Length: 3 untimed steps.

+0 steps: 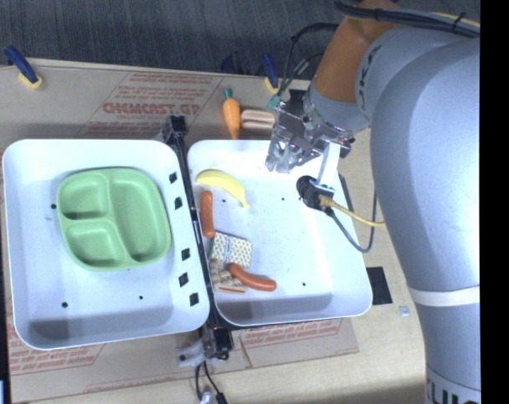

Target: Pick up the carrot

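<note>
You're not gripping yet: carrot (230, 114) is lying on the desk (136, 99) just behind the right bin (321, 259); gripper (285, 160) is hovering nearby over its back edge, jaws unreadable.

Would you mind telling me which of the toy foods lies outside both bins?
The carrot, orange with a green top, lies on the cardboard just beyond the right bin's far rim; the banana and sausages lie inside that bin.
</note>
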Each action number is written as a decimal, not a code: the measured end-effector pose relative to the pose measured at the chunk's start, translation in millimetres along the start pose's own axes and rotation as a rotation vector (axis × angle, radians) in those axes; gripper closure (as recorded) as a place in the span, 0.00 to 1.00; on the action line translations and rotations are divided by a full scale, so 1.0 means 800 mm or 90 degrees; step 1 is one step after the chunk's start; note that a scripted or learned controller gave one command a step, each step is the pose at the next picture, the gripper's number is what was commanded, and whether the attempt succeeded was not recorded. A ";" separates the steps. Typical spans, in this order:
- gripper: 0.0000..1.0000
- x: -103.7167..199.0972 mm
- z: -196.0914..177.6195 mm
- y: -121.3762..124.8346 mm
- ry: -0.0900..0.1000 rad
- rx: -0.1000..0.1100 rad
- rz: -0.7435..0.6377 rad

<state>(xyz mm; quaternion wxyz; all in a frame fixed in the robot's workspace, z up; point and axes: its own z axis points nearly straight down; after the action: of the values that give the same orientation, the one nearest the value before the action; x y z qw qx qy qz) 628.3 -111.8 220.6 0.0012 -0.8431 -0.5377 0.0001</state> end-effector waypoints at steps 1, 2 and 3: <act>1.00 0.066 -0.159 -0.075 -0.001 0.001 0.284; 1.00 0.066 -0.098 -0.175 -0.002 0.003 0.175; 1.00 0.147 -0.085 -0.190 -0.002 0.001 0.176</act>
<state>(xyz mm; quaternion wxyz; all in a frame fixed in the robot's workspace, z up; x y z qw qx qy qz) 539.9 58.6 288.6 0.0009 -0.9091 -0.4165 0.0020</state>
